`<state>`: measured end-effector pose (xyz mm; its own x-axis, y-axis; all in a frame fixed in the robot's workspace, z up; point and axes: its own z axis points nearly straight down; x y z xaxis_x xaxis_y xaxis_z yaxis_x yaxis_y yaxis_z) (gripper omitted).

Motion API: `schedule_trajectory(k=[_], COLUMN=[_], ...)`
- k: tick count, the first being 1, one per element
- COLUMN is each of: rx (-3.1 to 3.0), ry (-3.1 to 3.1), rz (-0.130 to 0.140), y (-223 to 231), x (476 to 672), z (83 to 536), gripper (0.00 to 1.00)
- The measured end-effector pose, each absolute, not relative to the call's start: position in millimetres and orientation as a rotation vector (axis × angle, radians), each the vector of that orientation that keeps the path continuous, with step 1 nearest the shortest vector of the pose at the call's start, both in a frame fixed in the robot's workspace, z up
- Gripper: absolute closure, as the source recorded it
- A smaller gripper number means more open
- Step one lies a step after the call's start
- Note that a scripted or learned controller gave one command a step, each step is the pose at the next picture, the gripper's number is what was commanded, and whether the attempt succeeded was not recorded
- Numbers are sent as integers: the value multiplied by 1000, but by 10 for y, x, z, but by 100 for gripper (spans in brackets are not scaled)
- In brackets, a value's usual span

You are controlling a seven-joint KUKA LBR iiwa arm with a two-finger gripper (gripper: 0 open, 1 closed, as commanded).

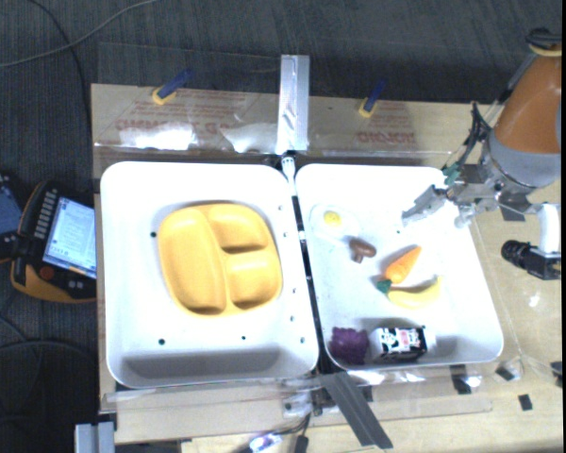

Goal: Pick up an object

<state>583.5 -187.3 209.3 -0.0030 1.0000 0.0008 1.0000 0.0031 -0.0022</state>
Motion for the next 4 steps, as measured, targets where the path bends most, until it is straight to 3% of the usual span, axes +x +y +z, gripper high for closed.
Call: schedule_trajectory(k=[1, 2, 3, 4], rx=[-2291, -2418, -2417, -2461], ry=[-2149, -2012, -2012, -1954], rz=[3, -1, -4, 6], y=[-1830, -1790, -1783, -1439], x=[5461, 5628, 5632, 5669], z=[2619, 912, 1007, 2205], gripper=[0, 0, 100, 100])
